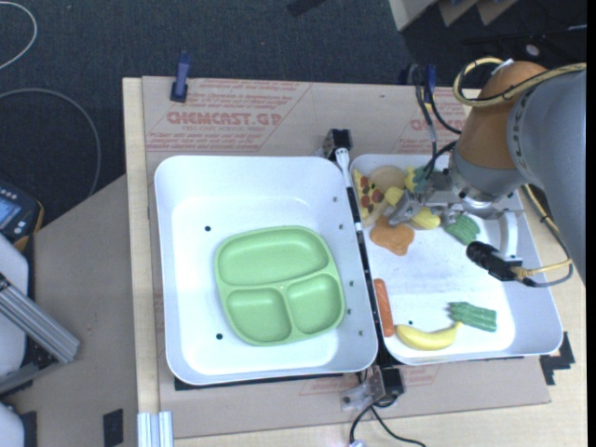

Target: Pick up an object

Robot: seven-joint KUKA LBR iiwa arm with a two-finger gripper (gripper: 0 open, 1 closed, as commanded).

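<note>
At the upper part of the right bin (535,329), the claw (416,210) sits low over a small yellow toy (426,220); its state I cannot tell. Descend squarely, avoiding the orange piece (392,238) beside it.

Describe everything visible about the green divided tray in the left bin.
The green divided tray is pale green, plastic-looking, with rounded corners and three compartments: one wide one along the far side, two smaller ones nearer the camera. It lies flat, right way up, slightly rotated, on the floor of the left bin, roughly centred, apart from the walls.
</note>
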